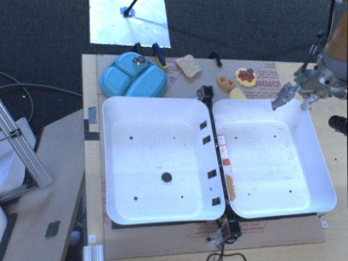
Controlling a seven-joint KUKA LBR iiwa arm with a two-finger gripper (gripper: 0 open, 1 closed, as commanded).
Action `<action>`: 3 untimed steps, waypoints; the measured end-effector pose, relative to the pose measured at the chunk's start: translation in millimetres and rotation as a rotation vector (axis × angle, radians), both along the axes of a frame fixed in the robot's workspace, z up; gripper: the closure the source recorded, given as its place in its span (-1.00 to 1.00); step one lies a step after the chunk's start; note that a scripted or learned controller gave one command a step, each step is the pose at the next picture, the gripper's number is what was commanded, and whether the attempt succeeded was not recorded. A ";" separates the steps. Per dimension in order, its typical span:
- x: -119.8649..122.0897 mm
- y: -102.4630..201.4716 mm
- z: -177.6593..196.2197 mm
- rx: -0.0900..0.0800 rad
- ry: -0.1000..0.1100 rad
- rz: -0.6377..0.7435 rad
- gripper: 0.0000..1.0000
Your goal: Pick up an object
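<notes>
A small dark round object (166, 176) lies on the floor of the left bin (114, 145). A thin orange piece (230, 187) rests against the left wall of the right bin (321, 167). My gripper (293, 100) hovers over the far right corner of the right bin, well away from both objects. Its two fingers (282, 98) are spread apart and open, with nothing between them.
Behind the bins on the bench sit a blue divided container (133, 76), a toast slice (188, 66), a pretzel (225, 82), a small pizza-like toy (246, 76) and a yellow piece (237, 94). A black divider strip (213, 145) runs between the bins.
</notes>
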State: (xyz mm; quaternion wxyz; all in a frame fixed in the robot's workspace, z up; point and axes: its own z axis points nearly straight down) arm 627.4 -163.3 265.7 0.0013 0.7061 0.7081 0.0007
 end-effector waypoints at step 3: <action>-23.0 35.5 -153.2 0.005 0.007 0.005 1.00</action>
